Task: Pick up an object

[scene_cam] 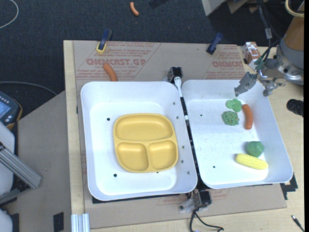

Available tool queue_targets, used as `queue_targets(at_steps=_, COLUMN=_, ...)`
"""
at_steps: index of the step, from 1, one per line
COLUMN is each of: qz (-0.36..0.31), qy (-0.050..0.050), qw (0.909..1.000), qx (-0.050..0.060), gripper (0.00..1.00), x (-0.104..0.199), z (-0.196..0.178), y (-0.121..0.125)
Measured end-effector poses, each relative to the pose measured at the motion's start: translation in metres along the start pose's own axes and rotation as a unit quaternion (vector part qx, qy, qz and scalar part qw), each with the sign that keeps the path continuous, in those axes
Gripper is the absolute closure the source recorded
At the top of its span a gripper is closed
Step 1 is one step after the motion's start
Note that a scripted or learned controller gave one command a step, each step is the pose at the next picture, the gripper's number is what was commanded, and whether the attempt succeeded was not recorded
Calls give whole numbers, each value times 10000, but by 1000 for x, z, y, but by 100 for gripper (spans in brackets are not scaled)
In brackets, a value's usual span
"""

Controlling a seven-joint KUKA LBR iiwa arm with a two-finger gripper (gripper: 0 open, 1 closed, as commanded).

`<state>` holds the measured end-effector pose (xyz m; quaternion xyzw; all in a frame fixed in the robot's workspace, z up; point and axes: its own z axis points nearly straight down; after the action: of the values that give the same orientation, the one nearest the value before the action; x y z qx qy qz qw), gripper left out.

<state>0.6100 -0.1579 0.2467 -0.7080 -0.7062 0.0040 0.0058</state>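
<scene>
Red lettering runs across the brown board (159, 57) under the bins; it seems to read "CHEMCAST GP", printed once behind the left bin (91, 129) and again, mirrored or upside down, behind the right bin (277, 144), but the letters are faint and partly covered by the bin rims. A second line of smaller red print above each is too small to read.

The arm (292, 42) enters from the upper right and is cut off by the frame edge. Its jaws (255, 84) hang over the far rim of the right bin, spread apart with nothing between the two fingers (243, 86).

In the right bin lie two small green broccoli-like pieces (231, 112), touching each other, with an orange sausage (247, 116) just beside them. Nearer the front are a green rounded piece (255, 148) and a yellow corn cob (251, 162), close together. All lie apart from the jaws.

The left bin holds a yellow three-part tray (145, 142). Another orange sausage (110, 72) lies on the board behind that bin, and a third (134, 8) on the dark floor beyond the table. Two clamps (103, 41) grip the board's far edge. A dark device at the left edge is cut off and hard to identify.
</scene>
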Motion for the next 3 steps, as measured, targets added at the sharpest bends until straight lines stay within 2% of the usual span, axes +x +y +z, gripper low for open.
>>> queue_targets(at_steps=1, qz=-14, qy=-12, qw=10000, qx=-67, gripper=0, x=0, z=-8, y=2)
queue_targets(at_steps=3, qz=-10, qy=-2, qw=10000, qx=-28, gripper=0, x=0, z=118, y=-4)
